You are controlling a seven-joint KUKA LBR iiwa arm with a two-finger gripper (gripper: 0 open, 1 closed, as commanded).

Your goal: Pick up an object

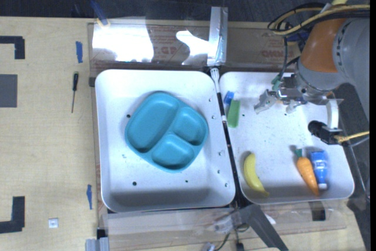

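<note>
**Claw over right bin, nothing picked yet**

We see the arm [341, 47] reaching in from the right, with the claw [271, 98] hanging over the upper part of the right bin [267, 138]. Its fingers look spread apart, released, with nothing between them. We judge it is lining up over loose items, though no target is clear from its position; the nearest thing is the green object [233, 113] by the bin's left wall, with a small blue piece [228, 97] just above it.

Right bin contents: a banana [252, 172] near the lower left, lying curved along the floor; a carrot [306, 170] at the lower right, touching or just beside a blue-and-white tube [319, 168]. All lie flat and well apart from the claw. Any of them could be the thing to pick; we cannot tell which the program wants.

Left bin [111, 126] holds a blue divided tray [167, 130], three compartments, sitting tilted in the middle. It looks too wide for a two-finger grasp, so the small items on the right seem the likelier choice.

A screwdriver [74, 90] lies on the surface [41, 144] left of the bins, out of play.
</note>
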